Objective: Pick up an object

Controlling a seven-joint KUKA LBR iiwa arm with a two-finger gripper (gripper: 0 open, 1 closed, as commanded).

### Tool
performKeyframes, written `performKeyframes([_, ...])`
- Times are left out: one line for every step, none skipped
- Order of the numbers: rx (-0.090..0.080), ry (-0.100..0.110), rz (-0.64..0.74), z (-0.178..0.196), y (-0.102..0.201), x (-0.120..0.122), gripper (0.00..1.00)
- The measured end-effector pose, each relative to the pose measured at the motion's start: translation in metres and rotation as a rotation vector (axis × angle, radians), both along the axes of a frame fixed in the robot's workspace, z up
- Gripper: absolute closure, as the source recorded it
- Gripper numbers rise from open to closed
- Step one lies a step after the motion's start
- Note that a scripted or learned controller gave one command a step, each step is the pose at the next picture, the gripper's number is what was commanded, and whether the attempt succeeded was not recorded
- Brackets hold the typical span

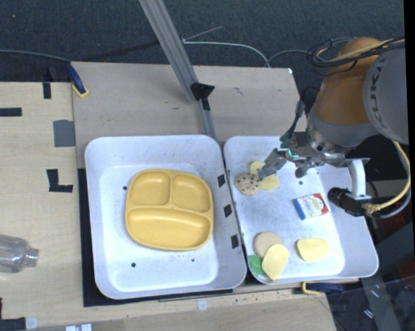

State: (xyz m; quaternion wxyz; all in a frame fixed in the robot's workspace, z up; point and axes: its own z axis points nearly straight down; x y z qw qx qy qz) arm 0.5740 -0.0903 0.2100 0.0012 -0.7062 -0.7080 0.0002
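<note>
1. The gripper [262, 170], reaching in on the grey arm [355, 86], sits low in the right bin [349, 258], its dark fingers meeting over a pale yellow piece [269, 183]; whether they pinch it cannot be told, nor how far apart they stand.
2. Just beside that piece, touching it, lies a round speckled cookie [247, 184], close to the wall between the bins.
3. Nearer the front rim, a tan disc [266, 242], a yellow rounded piece [275, 260] overlapping it, and a sliver of green [255, 265] crowd one corner; a yellow wedge [312, 249] lies apart.
4. A small red, white and blue packet [311, 205] rests mid-bin.
5. The left bin [111, 159] carries a smooth yellow three-compartment tray [169, 209].
6. A clear plastic bottle [12, 253] lies on the wooden bench [23, 183].
</note>
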Motion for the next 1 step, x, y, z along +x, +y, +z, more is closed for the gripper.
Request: performKeyframes([0.001, 0.0, 0.002, 0.0097, 0.0011, 0.0003, 1.0])
